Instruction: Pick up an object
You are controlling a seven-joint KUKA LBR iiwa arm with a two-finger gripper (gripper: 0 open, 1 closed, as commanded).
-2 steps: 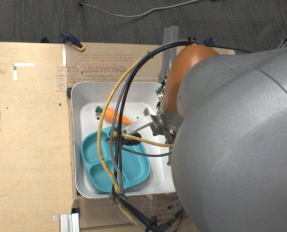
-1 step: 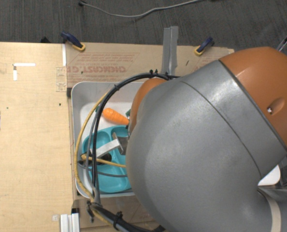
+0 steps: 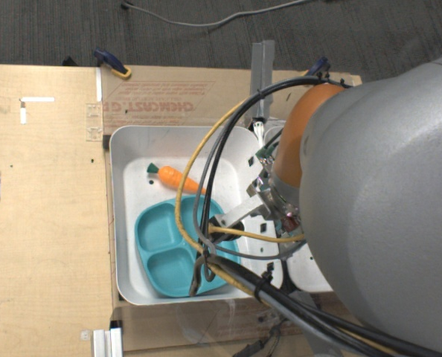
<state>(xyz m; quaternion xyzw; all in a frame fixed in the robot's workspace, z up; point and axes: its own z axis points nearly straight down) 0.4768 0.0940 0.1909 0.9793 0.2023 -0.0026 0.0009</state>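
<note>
Risk: gripper sits low over teal tray's near rim, carrot well beyond it. Closing here may just pinch rim & slip. Cables hide its opening; can't tell.

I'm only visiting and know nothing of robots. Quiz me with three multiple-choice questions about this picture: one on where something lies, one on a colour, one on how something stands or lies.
1. Where is the toy carrot?
A. in the left bin
B. on the bare bench
C. on the floor

2. What colour is the divided tray?
A. red
B. teal
C. yellow

3. How does the carrot lie?
A. upright
B. flat on the bin floor
C. hanging from a cable

Answers: 1 A, the left bin's white walls surround it; 2 B, it is plainly blue-green; 3 B, it rests lengthwise beside the tray.
</note>
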